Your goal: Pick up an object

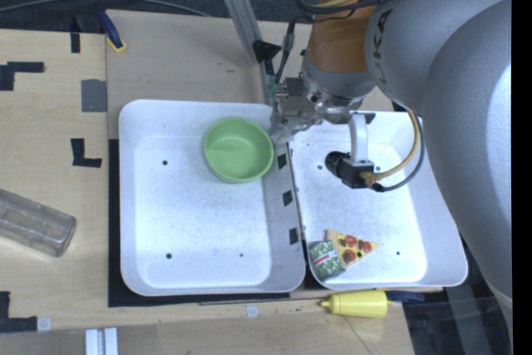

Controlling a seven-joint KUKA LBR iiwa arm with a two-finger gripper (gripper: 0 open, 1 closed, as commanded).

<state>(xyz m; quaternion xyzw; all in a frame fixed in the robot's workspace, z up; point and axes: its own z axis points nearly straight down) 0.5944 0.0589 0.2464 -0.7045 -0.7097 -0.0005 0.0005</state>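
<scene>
Jaws (287,119) sit low at the top of the divider between the two bins, just beside the right rim of the green bowl (238,149). Cannot tell whether they are apart or together — the wrist housing and cabling cover the tips.

Green bowl: upright, in the upper right part of the left bin (137,204), close against the divider. No part of it is seen between the jaws, so not counted as held.

Right bin (432,262): a pizza-slice toy (353,246) and a small green packet (326,258) lie touching near the front left corner, well apart from the jaws. A yellow bottle (359,304) lies on the worktop (166,62) just in front of that bin.

Risks, judged from this pose:
- bowl rim is thin and curved — a pinch may slip off or tip it;
- the jaws may catch the divider wall and shove the bins.
</scene>
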